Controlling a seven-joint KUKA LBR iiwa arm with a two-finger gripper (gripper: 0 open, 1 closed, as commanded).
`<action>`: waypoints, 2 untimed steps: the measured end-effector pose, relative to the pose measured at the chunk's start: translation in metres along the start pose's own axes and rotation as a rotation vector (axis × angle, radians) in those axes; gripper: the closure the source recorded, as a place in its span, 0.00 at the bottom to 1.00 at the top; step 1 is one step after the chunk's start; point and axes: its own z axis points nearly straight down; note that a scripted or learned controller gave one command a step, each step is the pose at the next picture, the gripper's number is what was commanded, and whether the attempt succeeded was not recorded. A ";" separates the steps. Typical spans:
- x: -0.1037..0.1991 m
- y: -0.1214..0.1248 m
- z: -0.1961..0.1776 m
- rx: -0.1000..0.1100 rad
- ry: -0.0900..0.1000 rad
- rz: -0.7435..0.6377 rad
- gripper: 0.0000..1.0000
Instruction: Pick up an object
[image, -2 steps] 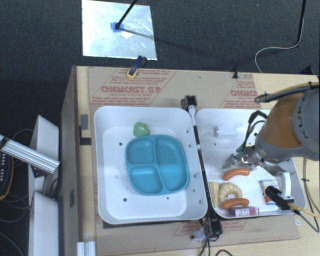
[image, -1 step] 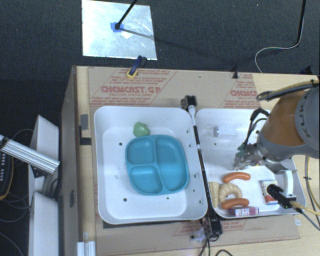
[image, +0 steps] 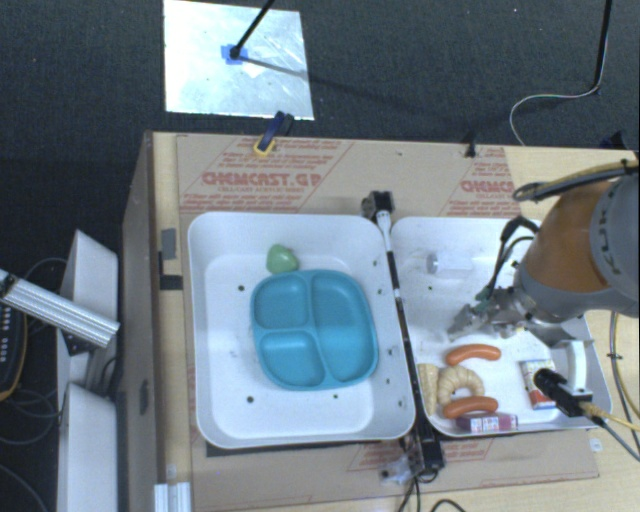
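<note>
Upper sausage (image: 472, 353) lies in the right bin (image: 440, 235), long axis left-right, just nearward of the gripper (image: 478, 317), which hangs low over the bin floor; finger state cannot be told, nothing seen grasped.

- White bins: 2, side by side — left bin (image: 225, 300), right bin (image: 440, 235).
- Blue divided plate (image: 312, 328): 1, in left bin; 3 compartments counted.
- Small green object (image: 282, 259): 1, in left bin, touching the plate's far edge.
- Sausages: 2, in right bin — upper sausage (image: 472, 353), lower sausage (image: 470, 406).
- Tan ring-shaped pastry (image: 461, 380): 1, between the two sausages.
- Small red-and-white packet (image: 536, 383): 1, right bin.
- Flat pink-labelled item (image: 486, 423): 1, at right bin's near edge.
- Clear object (image: 450, 264): 1, faint, kind not determinable.
</note>
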 end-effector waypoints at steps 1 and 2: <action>0.024 -0.048 0.010 0.000 -0.002 0.002 0.00; -0.036 0.016 0.003 0.000 -0.002 0.002 0.00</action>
